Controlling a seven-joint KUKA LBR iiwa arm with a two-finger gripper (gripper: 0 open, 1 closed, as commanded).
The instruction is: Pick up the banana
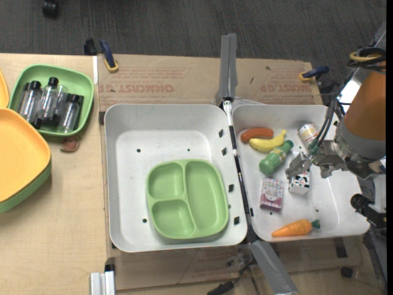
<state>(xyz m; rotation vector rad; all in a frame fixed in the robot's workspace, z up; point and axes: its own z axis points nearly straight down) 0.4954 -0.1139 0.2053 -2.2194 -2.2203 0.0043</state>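
Banana (269, 142) lies in right bin (344, 217) — beside green bottle (274, 158)

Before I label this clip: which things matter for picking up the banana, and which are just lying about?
Job: banana; gripper.

Lying about: carrot; green bottle; red sausage; pink packet; can; green tray.

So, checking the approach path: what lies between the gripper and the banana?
In the camera view, the green bottle lies just below that line; between the gripper and the banana is mostly bare bin floor.
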